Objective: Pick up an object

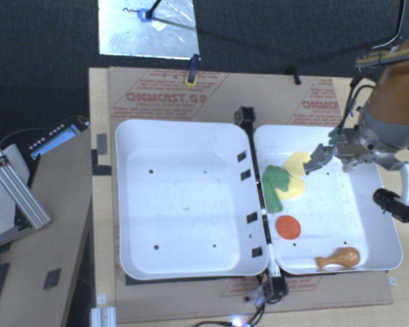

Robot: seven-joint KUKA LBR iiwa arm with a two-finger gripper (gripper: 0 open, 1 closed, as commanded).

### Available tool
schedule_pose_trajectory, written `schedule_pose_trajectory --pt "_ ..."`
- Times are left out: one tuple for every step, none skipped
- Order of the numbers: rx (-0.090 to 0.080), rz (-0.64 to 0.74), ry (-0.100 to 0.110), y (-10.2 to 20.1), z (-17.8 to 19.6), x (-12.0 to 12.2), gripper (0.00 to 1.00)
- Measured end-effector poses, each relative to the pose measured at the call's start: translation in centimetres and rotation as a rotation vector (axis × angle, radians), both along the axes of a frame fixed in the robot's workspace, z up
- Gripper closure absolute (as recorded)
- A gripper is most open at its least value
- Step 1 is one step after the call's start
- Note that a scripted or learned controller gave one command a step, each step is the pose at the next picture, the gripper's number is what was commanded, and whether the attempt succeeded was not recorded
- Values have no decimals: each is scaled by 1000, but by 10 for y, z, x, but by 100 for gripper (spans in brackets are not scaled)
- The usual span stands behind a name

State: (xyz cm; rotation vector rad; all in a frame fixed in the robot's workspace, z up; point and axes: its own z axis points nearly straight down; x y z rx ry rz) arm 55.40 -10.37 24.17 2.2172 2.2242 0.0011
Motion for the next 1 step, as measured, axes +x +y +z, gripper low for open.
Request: schedule_pose_trajectory --pt "2 8 0 64 -60 51 0"
